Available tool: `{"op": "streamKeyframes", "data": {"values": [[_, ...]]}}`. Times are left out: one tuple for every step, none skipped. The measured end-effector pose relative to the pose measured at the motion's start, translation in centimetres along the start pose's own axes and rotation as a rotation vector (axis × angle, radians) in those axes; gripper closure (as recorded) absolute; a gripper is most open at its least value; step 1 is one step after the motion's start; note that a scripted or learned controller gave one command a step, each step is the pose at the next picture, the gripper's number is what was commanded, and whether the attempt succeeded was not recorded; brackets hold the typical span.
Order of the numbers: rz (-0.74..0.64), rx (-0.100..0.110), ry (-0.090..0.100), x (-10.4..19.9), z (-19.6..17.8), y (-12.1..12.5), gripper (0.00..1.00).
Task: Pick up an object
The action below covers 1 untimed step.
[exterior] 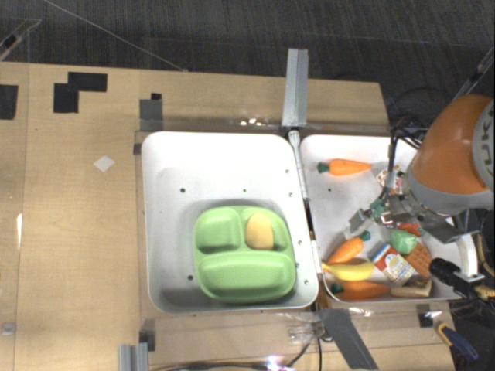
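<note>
The right bin [340, 192] holds a pile of toy food. An orange carrot [346, 167] lies alone near its far wall. Along the near wall lie a second carrot [346, 249], a yellow banana [349, 270], an orange piece [362, 290], a small printed carton [394, 265], a waffle-like brown piece [420, 260] and a green piece [403, 242]. My gripper [371, 216] hangs low over the middle of this bin, just above the second carrot and left of the green piece. Nothing can be seen held in it.
The left bin [178, 168] carries a green divided plate [240, 273] with a yellow rounded fruit [260, 231] in its upper right compartment. A metal post [295, 91] stands behind the ridge between the bins. The arm's orange band [456, 157] overhangs the right bin's right side.
</note>
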<state>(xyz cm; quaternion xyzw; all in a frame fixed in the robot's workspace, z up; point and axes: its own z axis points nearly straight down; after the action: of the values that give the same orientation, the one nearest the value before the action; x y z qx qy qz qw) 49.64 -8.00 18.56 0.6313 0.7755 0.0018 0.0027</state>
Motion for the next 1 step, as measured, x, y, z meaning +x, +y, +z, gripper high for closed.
{"op": "streamKeyframes", "data": {"values": [[-0.009,-0.005,-0.002,0.05,-1.07,0.24,1.0]]}}
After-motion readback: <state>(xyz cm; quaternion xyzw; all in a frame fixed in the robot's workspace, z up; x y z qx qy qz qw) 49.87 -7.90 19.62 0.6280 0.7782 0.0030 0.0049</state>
